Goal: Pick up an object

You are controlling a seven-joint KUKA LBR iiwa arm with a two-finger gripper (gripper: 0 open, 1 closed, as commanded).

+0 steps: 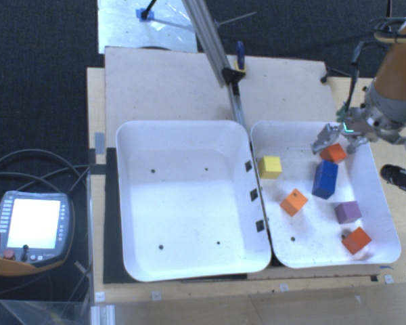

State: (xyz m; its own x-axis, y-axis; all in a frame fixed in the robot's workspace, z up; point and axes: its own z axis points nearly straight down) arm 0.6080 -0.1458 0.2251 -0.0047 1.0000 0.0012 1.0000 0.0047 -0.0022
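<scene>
While the small orange-red wooden cube (335, 153) lay in the upper right part of the right-hand shallow white bin (386, 212), it sat directly at the hand (337, 139), which hung over it from the right; one grey finger (323, 141) reached down on the cube's left, and the other side was hidden by the wrist. Whether the hand was clenched on the cube or released could not be told from this slant, and the cube looked to rest on the bin floor.

Just below it, touching or nearly so, stood a tall blue rectangular block (325, 179). That closeness was the main hazard, in my judgement: a finger coming down on the lower side could wedge against the blue block or tip it. A good grasp would have taken the cube on its left and right faces, away from the block, with the fingers straddling it squarely before closing, and then a straight lift.

Farther off lay a yellow cube (270, 166) near the left wall, a smaller orange cube (294, 202) in the middle, a purple cube (347, 212), and a second orange-red cube (356, 240) by the lower right corner, all well apart. The left-hand white bin (132, 181) sat beside it on the tabletop (284, 87).
</scene>
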